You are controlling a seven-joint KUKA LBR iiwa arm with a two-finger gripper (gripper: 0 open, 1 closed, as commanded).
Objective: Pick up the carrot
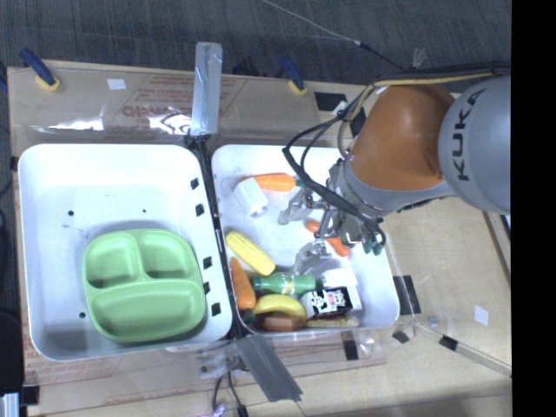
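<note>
At the near end of the right bin [382, 272], a banana [278, 304] lay against a brown item [278, 322] that was too hidden to name. Just to their right sat a black-and-white carton [332, 301]. A green bottle [287, 283] lay on its side just behind the banana. Along the wall shared by the two bins, a long orange piece [242, 285] lay lengthwise, looking much like a second carrot. An ear of corn [249, 252] lay at a slant just beyond it.

The left bin [35, 233] held a green divided plate [143, 283] toward its near side.

Further back, near the middle of the right bin, the gripper [328, 233] hung low over the contents. It hung below the orange band [395, 142] of the grey arm [478, 146], with black cables looping around it. Small orange bits [337, 248] showed right at the gripper, but whether its jaws were open, closed or gripping something could not be told.

Beyond that, a white block [250, 198] sat near the far left corner of the right bin. The carrot [276, 182] lay on the bin floor just behind the block, crosswise and close to the far wall. It was apart from the gripper, to its left in the view.
</note>
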